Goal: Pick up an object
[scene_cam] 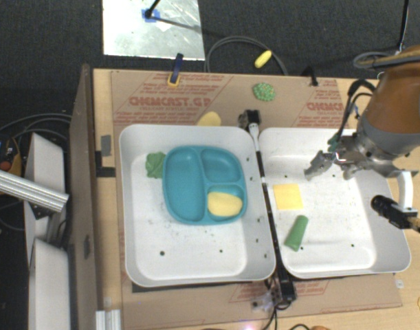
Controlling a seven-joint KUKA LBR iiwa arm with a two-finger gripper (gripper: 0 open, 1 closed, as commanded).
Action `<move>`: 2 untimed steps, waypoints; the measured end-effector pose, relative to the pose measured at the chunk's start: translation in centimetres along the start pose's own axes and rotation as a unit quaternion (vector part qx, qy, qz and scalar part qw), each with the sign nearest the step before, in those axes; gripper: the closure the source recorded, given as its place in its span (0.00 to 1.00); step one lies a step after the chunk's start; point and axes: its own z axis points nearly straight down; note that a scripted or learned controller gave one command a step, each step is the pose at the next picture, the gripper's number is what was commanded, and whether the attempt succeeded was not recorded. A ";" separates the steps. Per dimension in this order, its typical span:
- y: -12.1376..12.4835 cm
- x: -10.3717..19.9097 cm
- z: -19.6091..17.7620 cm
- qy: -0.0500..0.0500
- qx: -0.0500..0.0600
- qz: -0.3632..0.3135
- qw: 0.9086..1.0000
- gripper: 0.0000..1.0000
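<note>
Green pickle (296,232) lying tilted at the near side of the right bin (385,256), yellow square (288,197) just beyond it. Gripper (321,163) hovering farther back over bare bin floor, holding nothing; can't tell how wide. Blue tray (189,184) with yellow lump (224,203) in left bin (137,253).

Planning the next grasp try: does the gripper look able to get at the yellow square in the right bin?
Probably yes: the gripper hangs over the right bin, and the yellow square lies flat and uncovered, apart from the green cylinder.

Red "CHEMCAST" print on the brown board (161,95) behind bins.
</note>
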 end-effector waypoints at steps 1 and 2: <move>-4.7 1.2 5.3 0.001 0.003 0.001 1.000 0.00; -7.2 1.1 13.4 0.000 0.001 0.001 1.000 0.00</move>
